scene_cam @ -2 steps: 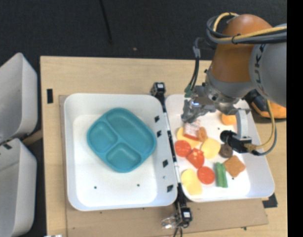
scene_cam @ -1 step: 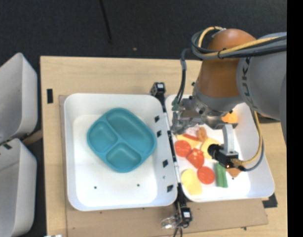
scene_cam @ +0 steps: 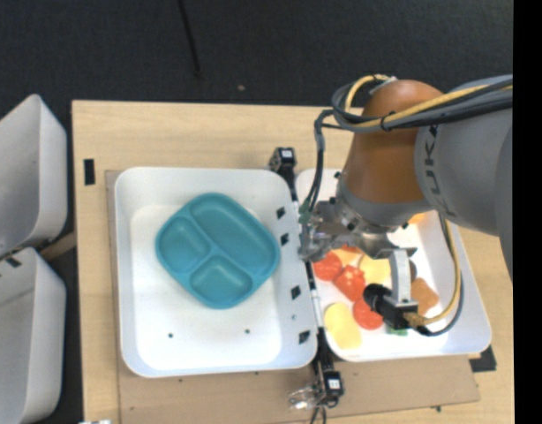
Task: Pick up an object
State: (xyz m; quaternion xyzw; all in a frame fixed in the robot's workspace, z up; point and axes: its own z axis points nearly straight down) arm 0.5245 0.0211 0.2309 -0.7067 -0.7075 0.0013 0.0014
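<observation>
Gripper [scene_cam: 317, 241] poised low over the right bin [scene_cam: 465, 325], at its left wall; finger spacing cannot be told. Red toy pieces [scene_cam: 349, 281] lie just right of and below it, touching a yellow piece [scene_cam: 341, 322] nearer the front. Their long axes are unclear.

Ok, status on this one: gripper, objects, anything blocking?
Gripper low in right bin, fingers hidden. Red and yellow toys beneath, none seen held. Blue tray in left bin.

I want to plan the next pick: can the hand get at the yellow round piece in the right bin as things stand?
Probably yes: the yellow round plastic piece lies uncovered near the right white bin's left wall, with the hand just above it; red pieces crowd it closely.
</observation>
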